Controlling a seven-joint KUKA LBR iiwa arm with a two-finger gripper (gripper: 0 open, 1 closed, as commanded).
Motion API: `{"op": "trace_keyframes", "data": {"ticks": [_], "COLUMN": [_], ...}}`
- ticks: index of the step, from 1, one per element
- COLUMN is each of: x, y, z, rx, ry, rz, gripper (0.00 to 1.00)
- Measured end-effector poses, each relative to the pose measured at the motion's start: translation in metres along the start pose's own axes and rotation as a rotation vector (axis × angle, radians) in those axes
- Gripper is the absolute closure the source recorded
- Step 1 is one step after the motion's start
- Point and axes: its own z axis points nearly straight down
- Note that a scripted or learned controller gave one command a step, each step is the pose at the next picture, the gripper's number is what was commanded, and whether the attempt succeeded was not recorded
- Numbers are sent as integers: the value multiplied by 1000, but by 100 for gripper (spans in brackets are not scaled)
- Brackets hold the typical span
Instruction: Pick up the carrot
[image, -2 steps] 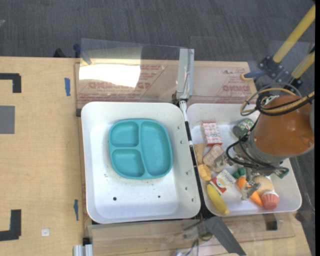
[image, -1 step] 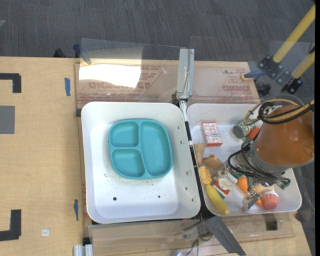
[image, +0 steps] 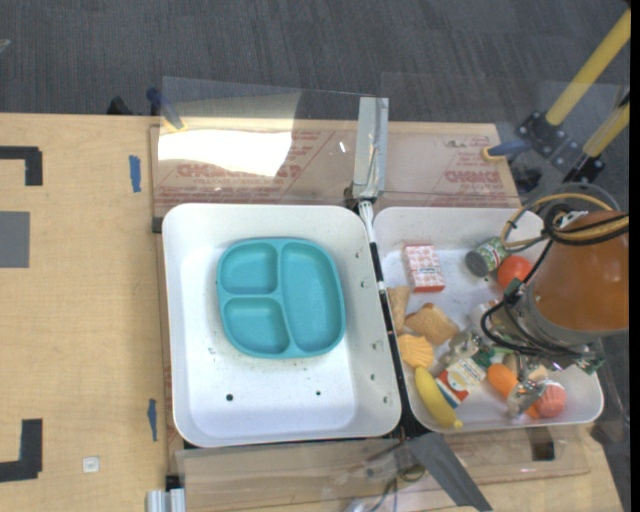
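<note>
Two shallow white bins (image: 190, 300) are seen side by side on the bench, and the right bin (image: 585, 405) is crowded with toy food. One grey arm (image: 585, 280) with an orange band is reached in from the right, and its gripper (image: 524, 388) is lowered among the items near the right bin's front edge, towards its right corner. The gripper's tip is tangled in dark cables and partly hidden by the wrist, so whether it is spread or closed cannot be told, and nothing can be seen gripped by it. One carrot (image: 500, 379), short and orange, is found lying on the bin floor just beside the gripper, on its left side; whether they touch cannot be made out. One pinkish-red ball (image: 549, 400) is seen close by on the gripper's other side. One banana (image: 436, 397) is laid along the front edge, one printed packet (image: 463, 377) between it and the carrot. Three tan biscuit-like pieces (image: 431, 323) are grouped near the left wall. One pink box (image: 423, 267), one green can (image: 486, 257) and one orange fruit (image: 514, 270) are placed towards the back. One teal divided plate (image: 282, 298) is set in the left bin.
</note>
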Motion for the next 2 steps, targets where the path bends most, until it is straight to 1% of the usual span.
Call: {"op": "trace_keyframes", "data": {"ticks": [1,2], "x": [10,20], "y": [-10,-17], "z": [0,0], "rx": [0,0], "ry": [-1,0], "rz": [-122,-185], "gripper": [0,0]}}
